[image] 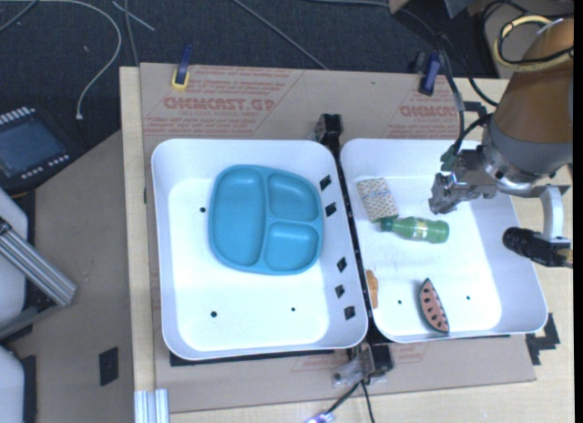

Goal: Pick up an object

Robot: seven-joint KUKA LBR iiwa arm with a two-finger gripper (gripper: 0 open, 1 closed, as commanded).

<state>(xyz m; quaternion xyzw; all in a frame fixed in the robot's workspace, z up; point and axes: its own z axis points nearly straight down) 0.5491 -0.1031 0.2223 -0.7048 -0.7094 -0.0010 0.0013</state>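
In the right bin (492,257) lie a green bottle (416,228) on its side, a patterned beige packet (375,199) to its upper left, a watermelon slice (433,305) near the front, and a thin orange piece (372,288) by the left wall. My gripper (444,197) hangs over the right bin just above and to the right of the bottle's cap end. Nothing shows between its fingers. Whether it touches the bottle is unclear.
The left bin (182,266) holds a blue divided plate (266,220). A black clip divider (335,221) runs between the bins. The arm's grey and orange body (537,102) comes in from the right. Cables lie beyond the bench at the back.
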